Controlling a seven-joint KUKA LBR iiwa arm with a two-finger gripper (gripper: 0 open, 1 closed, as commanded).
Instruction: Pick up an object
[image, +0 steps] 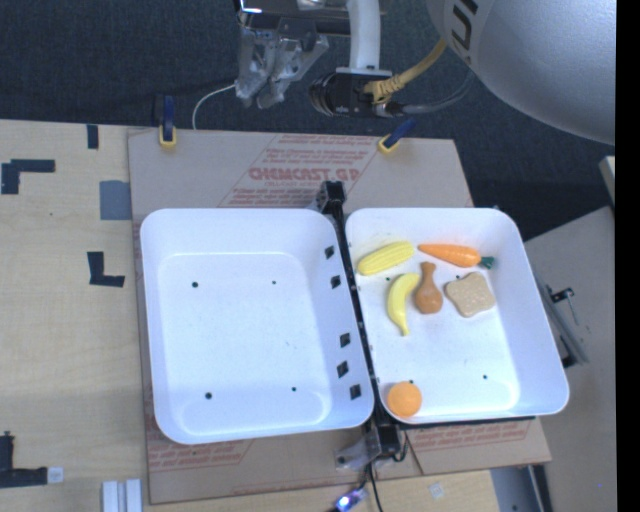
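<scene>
The right bin holds several toy foods. A yellow corn cob lies at its far left, an orange carrot to the right of it. Below them sit a yellow banana, a brown drumstick and a slice of bread. An orange rests in the near left corner. My gripper hangs high at the top of the view, beyond the far edge of the bins and well away from all the food, with nothing in it.
The left bin stands beside the right one, joined by a black clipped divider. Both rest on a cardboard sheet. The arm's grey body fills the top right, with cables below it.
</scene>
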